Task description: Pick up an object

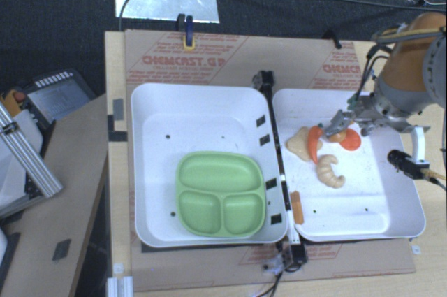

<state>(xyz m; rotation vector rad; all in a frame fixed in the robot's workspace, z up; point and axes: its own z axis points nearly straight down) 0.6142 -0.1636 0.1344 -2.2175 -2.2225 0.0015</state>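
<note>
Two white bins are carried side by side on the desk [115,170]; a green divided tray [220,192] is set in the left bin [150,149]. In the right bin [401,208], the end effector [340,124] is lowered among small toy foods: an orange carrot [313,142] just beside it, a red-orange piece [350,140] under it, a pale piece [299,142] and a tan croissant [330,172] nearby. Whether anything is gripped cannot be told.

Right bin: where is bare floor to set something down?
Bare floor in the right bin lies along the near wall, below the croissant. It is crowded near the far wall, around the gripper, carrot and tomato.
</note>
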